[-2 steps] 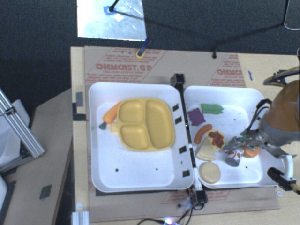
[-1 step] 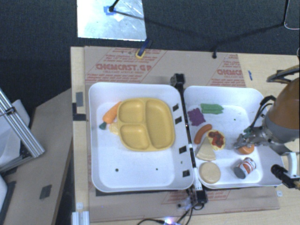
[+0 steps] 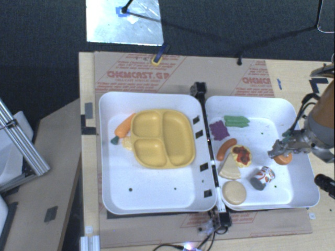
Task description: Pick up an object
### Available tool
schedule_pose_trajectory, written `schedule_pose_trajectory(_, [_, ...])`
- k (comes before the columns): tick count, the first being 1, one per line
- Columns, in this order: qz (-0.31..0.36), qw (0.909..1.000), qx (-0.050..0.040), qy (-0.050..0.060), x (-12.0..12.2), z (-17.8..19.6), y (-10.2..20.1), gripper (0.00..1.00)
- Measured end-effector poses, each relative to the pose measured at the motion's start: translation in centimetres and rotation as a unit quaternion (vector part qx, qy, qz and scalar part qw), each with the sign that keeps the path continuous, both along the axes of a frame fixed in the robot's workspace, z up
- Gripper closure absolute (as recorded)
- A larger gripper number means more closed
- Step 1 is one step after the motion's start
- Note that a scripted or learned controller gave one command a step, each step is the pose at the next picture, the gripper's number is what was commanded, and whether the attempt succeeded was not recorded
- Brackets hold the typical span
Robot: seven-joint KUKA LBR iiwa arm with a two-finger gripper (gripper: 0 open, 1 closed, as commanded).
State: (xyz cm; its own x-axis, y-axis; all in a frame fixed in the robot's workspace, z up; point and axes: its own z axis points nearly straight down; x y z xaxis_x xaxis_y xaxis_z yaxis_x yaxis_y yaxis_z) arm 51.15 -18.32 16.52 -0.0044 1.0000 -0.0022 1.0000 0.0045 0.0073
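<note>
Gripper (image 3: 279, 151) low at right white bin's (image 3: 272, 107) right edge, just beside a small orange round object (image 3: 284, 159); jaw opening: cannot tell.

small orange object (image 3: 283, 159) in right bin's right side, under hand (image 3: 278, 150).

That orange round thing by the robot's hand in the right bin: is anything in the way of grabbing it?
Nothing visible blocks it. The gripper sits right beside the orange piece, near the right bin's right side. The nearest other item, the small can, lies apart to the lower left, not between them.
</note>
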Motion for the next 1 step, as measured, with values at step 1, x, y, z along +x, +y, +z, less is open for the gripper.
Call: schedule_pose_trajectory(1, [0.0, 1.0, -0.0001, 0.0, 0.18, 5.4, -0.03, 1.0])
